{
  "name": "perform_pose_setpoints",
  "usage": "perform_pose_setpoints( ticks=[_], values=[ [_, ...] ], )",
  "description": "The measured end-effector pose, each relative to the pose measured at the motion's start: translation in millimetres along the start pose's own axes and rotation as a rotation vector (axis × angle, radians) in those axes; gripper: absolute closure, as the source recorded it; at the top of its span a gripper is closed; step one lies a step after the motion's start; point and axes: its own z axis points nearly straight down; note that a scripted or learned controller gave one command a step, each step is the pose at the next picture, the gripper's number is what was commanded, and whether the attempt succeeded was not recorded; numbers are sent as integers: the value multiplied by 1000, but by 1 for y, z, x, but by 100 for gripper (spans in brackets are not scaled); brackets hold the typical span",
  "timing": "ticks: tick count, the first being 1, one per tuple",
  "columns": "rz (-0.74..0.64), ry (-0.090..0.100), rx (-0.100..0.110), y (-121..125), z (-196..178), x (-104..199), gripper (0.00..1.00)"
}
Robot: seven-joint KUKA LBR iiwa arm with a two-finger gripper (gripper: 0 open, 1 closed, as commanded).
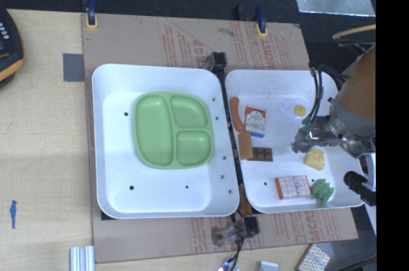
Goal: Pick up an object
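The left bin (102,135) holds a green divided plate (172,129). In the right bin (268,81), the gripper (307,139) hangs just left of a yellow block (314,158); its tip is too blurred to read.

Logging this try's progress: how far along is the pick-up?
Done: the arm has reached into the right bin. In hand: the gripper sits low beside the yellow cheese wedge, nothing seen between its fingers. Left: grasping and lifting something; the sausage and green plate lie untouched.
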Motion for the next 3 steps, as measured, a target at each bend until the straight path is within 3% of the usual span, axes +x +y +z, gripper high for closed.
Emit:
perform_pose_setpoints(
  ticks=[1,2,3],
  values=[
    [-12,3,1,-6,-28,70,100],
    [-5,1,2,-6,-26,66,0],
    [-2,-2,2,72,56,1,0]
  ],
)
